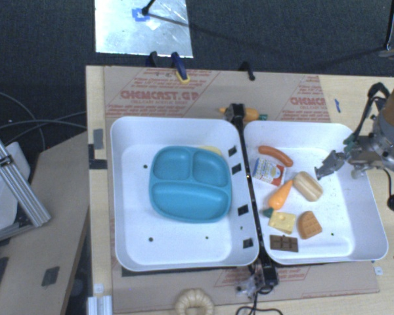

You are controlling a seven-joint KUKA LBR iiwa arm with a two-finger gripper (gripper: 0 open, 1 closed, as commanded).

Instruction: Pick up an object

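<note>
The right bin (362, 223) holds several toy foods: a red sausage (276, 155), a small printed packet (268, 170), an orange carrot (282, 194), a beige bread roll (307, 186), a yellow cheese wedge (283, 222), a brown bread slice (309, 224) and a dark chocolate bar (283, 243). My gripper (327, 165) hangs over the right bin's upper right part, just right of and slightly above the bread roll. Nothing is seen in its grasp.
The left bin (131, 195) carries a blue divided plate (189, 182) with a yellow item (211, 150) peeking out behind it. An orange toy (249, 115) lies beyond the bins on the cardboard. A pale ring (196, 302) sits at the front edge.
</note>
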